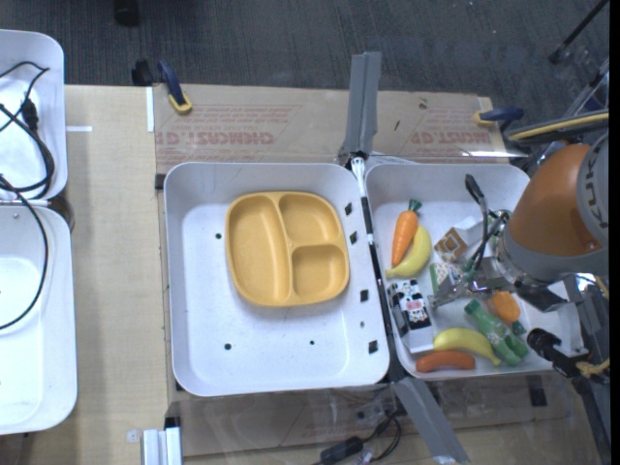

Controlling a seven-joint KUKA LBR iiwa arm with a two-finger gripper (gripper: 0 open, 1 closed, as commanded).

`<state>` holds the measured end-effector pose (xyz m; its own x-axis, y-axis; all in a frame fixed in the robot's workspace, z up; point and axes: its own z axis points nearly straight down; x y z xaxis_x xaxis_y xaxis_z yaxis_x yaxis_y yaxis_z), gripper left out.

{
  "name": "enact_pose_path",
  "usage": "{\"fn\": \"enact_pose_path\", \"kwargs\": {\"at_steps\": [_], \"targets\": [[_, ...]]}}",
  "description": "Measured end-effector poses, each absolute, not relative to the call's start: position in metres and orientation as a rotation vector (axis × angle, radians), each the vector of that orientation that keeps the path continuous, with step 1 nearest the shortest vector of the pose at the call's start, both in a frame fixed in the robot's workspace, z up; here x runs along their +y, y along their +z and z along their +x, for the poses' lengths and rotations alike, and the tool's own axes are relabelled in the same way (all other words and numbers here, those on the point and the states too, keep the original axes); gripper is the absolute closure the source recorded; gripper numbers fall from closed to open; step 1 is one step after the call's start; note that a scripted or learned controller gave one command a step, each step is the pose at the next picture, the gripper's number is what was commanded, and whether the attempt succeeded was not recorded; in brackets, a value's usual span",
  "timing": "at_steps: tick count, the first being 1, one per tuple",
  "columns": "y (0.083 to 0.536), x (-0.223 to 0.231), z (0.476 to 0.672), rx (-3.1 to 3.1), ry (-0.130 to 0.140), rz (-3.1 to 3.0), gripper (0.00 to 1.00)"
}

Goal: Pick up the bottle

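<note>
Green bottle [496, 329] lying on its side on the floor of the right bin [441, 184], just below and slightly right of the pincer [463, 281], apart from it as far as can be told. Not lifted, not gripped. Task judged near its start: approach under way at most, grasp and lift both left to do.

Pincer low over the middle of the right bin, at the end of the grey arm [554, 223] with the orange band. Fingers too thin and cluttered against the bin contents to read; spread or pressed together cannot be told. Nothing visibly pinched.

Right bin contents, placed from the pincer:
- small orange fruit [505, 305], just right of it, touching or nearly touching the bottle's upper end
- yellow banana [467, 343], below, alongside the bottle
- red-orange sausage-like piece [446, 360], below and left, near the front wall
- black-and-white carton [413, 305], left
- carrot [404, 232] over a second banana [418, 257], up and left
- small brown packet [450, 243], just above

Left bin [194, 260], well left of the pincer: one yellow divided plate [287, 248], three compartments, nothing seen in them.

Crowding around the bottle judged a risk for a clean grasp.
</note>
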<state>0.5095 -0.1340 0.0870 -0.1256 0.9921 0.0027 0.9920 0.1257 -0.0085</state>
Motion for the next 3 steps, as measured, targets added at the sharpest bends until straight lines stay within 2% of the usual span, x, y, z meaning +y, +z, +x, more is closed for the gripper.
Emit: {"fn": "enact_pose_path", "kwargs": {"at_steps": [1, 2, 3], "targets": [[0.0920, -0.1354, 0.5090, -2.345, 0.013, -2.073, 1.00], [0.0874, -0.1258, 0.5072, -2.190, 0.007, -2.243, 1.00], [0.0875, -0.1260, 0.5072, -2.190, 0.007, -2.244, 0.00]]}}
